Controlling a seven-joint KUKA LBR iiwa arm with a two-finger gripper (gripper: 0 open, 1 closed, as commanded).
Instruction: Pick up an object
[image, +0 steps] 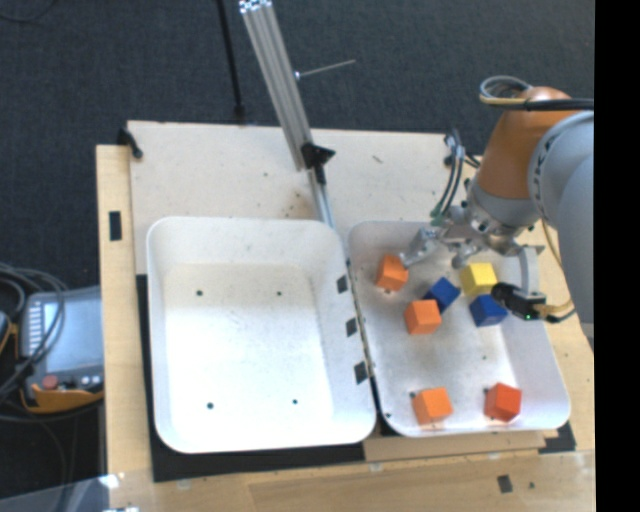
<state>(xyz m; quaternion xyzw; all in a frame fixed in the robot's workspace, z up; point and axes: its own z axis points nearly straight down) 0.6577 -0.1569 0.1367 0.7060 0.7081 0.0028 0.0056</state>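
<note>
The right bin (530, 375) holds several small blocks. An orange block (392, 272) lies near its left wall, with a blue block (441, 293) and another orange block (422, 316) just right of it. A yellow block (479, 277) and a second blue block (488, 310) sit toward the right side. Two more orange blocks (432, 404) (502, 401) rest near the front wall. My gripper (458, 243) hangs over the back of this bin, just above and left of the yellow block. Nothing is visibly held.
The left bin (160, 300) sits beside the right one, their walls touching in the middle. A slanted aluminium pole (285, 90) rises from the bench behind the bins. Cables run along the wrist (450, 180).
</note>
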